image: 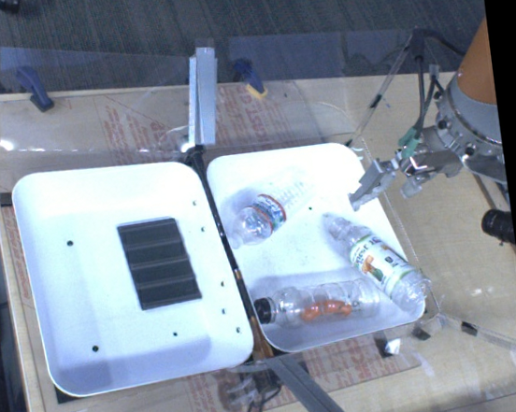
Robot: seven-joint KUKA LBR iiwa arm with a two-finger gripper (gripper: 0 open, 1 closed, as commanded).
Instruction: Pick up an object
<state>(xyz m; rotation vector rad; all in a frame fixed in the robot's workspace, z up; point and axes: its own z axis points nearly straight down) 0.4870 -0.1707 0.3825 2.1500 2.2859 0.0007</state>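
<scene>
Two shallow white bins sit side by side on a tabletop (322,116). The left bin (69,272) holds one dark ribbed block (159,262) near its middle. The right bin (328,167) holds three clear plastic bottles: a crumpled one (259,217) near its left edge, one with a green and orange label (377,261) along its right edge, and one with a black cap (318,304) along its front edge. The gripper (369,186) hangs above the right bin's far right corner; whether its jaws are wide or narrow cannot be told. The bottles are round and slick, so one may roll or squirt free if pinched off-centre.
</scene>
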